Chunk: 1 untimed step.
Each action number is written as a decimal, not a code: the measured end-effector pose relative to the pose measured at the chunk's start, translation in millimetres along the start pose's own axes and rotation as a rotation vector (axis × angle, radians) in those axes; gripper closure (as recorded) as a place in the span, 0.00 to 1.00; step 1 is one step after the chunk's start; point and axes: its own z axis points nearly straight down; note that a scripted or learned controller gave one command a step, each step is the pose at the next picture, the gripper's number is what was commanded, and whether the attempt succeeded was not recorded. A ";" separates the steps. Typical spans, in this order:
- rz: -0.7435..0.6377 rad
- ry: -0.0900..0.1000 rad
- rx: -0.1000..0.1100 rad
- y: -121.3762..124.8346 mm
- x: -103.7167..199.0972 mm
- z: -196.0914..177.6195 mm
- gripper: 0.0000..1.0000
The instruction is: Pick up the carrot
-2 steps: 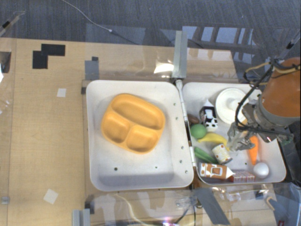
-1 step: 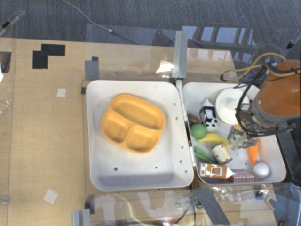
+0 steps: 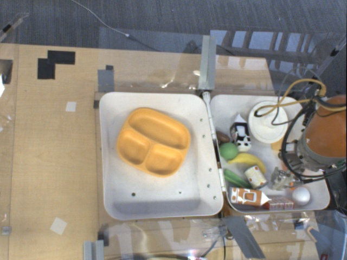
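The carrot [image 3: 277, 144] is hard to make out. My best reading is the small orange-yellow sliver at about 3 o'clock in the right bin [image 3: 219, 106], just beside the lower edge of the white disc [image 3: 271, 122] and mostly covered by the arm [image 3: 325, 137] and its black cables. It may be something else.

The gripper [image 3: 281, 179] hangs low at about 4 o'clock in that bin, near the egg [image 3: 301, 195]. From this slant I cannot tell whether the jaws are apart or together, and nothing shows between them.

If it is a toy carrot like its neighbours, I would expect it to be light, stiff and smooth, so liable to roll or squirt out of a pinch. Its taper argues for taking it across the thicker half, square to its length, not at the tip. Crowding is the risk, since the disc touches or nearly touches it.

The rest of the right bin is glossy plastic play food:
- a black-and-white cow [image 3: 241, 135] near the centre
- a round green lime [image 3: 229, 151] at 9 o'clock
- a curved yellow banana [image 3: 246, 160] just beside the lime
- a long green piece [image 3: 234, 176] at 8 o'clock
- a small can [image 3: 255, 176] lying tilted
- a flat orange carton [image 3: 249, 197] along the 6 o'clock wall

The left bin [image 3: 116, 194] is matte white with rounded corners. It holds a moulded yellow-orange tray [image 3: 153, 141] with three compartments. Both bins sit on a pale wooden table [image 3: 49, 161].
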 end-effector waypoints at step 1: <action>0.072 -0.002 0.010 -1.0 -69.0 -151.1 1.00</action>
